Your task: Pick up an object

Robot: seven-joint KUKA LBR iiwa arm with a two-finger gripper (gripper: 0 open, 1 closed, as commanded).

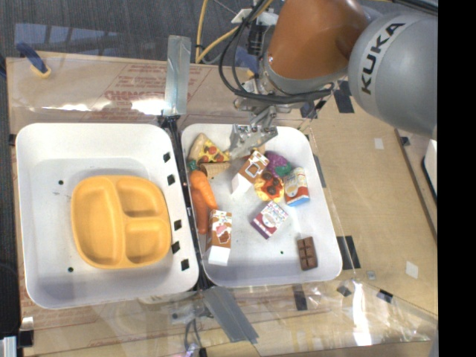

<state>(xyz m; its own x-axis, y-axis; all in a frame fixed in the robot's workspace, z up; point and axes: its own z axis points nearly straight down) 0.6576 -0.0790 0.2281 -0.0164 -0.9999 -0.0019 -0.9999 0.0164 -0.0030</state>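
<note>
Fingers (242, 135) parted, gripping nothing, poised at the far edge of the right bin (327, 233), just above the heap of toy food. Closest candidate for the pick: small brown-and-white carton (254, 166), lying immediately to the near side of the fingertips and a touch to the right, tilted, with its long axis running roughly from far-right to near-left. Probably reached by a short drop toward the near side, with little sideways travel. Crowded on every side, though: purple grapes (277, 161) touching it on the right, a yellow-and-red piece (268, 186) just nearer, a white block (239, 184) at its near-left corner. Pizza slice (206, 152) to the left of the fingertips, about as close, lying flat against the bin's far-left corner. Further out, carrot (202, 193) stretched along the left wall, long axis far to near; a second brown carton (219, 231) beside its near end; purple-and-white packet (271, 219) mid-bin; chocolate bar (306, 252) alone by the near-right corner, well apart from the rest. Left bin (30, 199) across the divider, carrying a yellow divided tray (119, 220), far from the reach. All on the tan surface (372, 199).
</note>
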